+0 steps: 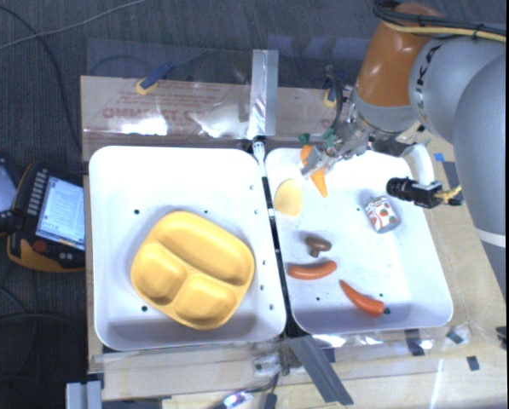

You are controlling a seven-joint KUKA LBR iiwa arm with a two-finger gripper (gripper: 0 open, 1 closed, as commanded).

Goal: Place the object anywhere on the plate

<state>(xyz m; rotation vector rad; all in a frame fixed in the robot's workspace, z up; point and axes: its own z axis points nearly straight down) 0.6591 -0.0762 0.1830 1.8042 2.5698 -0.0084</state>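
Bins sit side by side on the desk (101, 92): the left bin (109, 228) carries the yellow sectioned plate (193, 267), and the right bin (425, 271) holds the loose pieces. From my remote seat I see the grey arm (459, 66) reaching in over the far edge of the right bin, its pincer (320, 167) low at the bin's far-left corner. An orange carrot (320, 181) hangs slanted right at the pincer's tip, and I read the fingers as pinching it, though the contact is small and partly masked by the tool. Elsewhere in that bin lie a pale round piece (288, 198), a red-and-white can (381, 214), a sausage (310, 270), a red pepper (361, 300) and a small brown mushroom-like piece (317, 245). My judgement: the step in hand is lift and carry. To do it well I would raise the carrot straight up until it clears the ridge between the bins, then cross slowly toward the plate, since a thin tapered piece can slip. I would release low over one of the plate's hollows so it doesn't roll off.
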